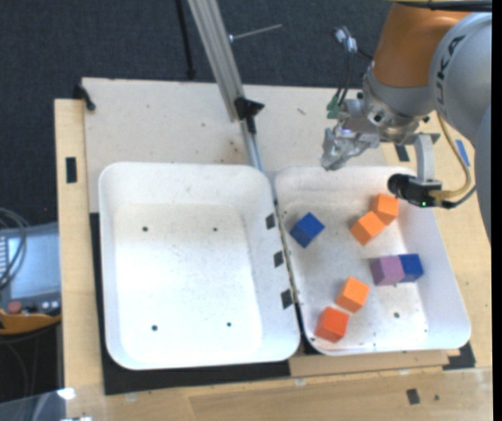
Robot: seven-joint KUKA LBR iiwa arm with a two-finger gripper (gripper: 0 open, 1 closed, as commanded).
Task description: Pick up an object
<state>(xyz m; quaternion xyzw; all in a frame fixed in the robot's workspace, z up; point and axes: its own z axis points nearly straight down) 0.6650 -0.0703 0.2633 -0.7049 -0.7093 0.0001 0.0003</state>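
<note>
The right bin [448,323] holds several small blocks. A blue cube [306,229] lies near its left wall. Two orange blocks [374,220] sit touching each other at the upper right. A purple block [387,270] rests against another blue block [411,267]. Two more orange blocks [353,293] [332,324] lie toward the front. My gripper [335,158] hangs above the bin's far rim, up and right of the blue cube, with nothing seen between its fingers.
The left bin [111,235] sits beside the right one. A slanted metal pole [220,55] rises behind the two bins, ending at a black clamp [248,110]. A screen device [23,274] with cables stands off the bench at the left.
</note>
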